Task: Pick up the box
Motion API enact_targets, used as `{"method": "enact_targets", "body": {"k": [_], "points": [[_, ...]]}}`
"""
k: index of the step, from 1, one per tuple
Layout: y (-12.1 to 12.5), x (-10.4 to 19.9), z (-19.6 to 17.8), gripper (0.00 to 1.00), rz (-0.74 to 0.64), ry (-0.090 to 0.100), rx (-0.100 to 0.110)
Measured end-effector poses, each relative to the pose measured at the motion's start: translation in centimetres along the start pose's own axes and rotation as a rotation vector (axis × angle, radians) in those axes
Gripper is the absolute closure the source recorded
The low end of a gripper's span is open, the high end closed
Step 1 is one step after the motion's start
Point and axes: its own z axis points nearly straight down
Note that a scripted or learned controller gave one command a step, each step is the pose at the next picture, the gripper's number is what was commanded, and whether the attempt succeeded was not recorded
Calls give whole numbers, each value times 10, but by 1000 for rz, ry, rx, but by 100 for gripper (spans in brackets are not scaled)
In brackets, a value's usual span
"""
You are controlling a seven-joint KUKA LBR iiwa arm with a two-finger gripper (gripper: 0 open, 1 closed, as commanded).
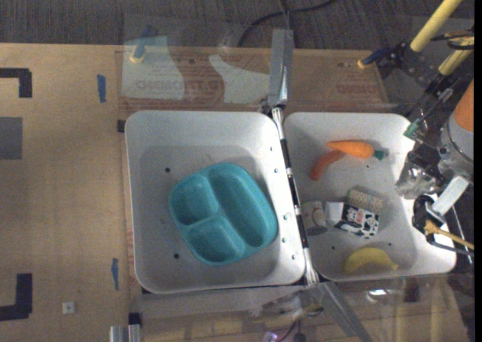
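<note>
White bins sit side by side on the counter (68,205). The left bin (147,145) holds a teal divided plate (221,212). In the right bin (316,133) the box (360,213), patterned in black and white, lies near the middle, between an orange carrot (343,154) behind it and a yellow banana (370,260) in front. A small carton (314,215) lies just beside it on the left. The gripper (425,193) is at the bin's right edge, well apart from the box. Whether the jaws are apart or together, I cannot tell. I judge this as the approach step: the next move needs a reach toward the box and a descent over it.
</note>
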Motion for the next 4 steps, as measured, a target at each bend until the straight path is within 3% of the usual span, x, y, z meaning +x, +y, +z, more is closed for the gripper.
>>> {"method": "enact_targets", "body": {"k": [1,2,3,4], "points": [[-28,88,-17,100,67,0,1],[-28,125,-25,100,257,-1,1],[-109,164,-122,100,359,-1,1],[-109,260,-91,100,290,0,0]]}}
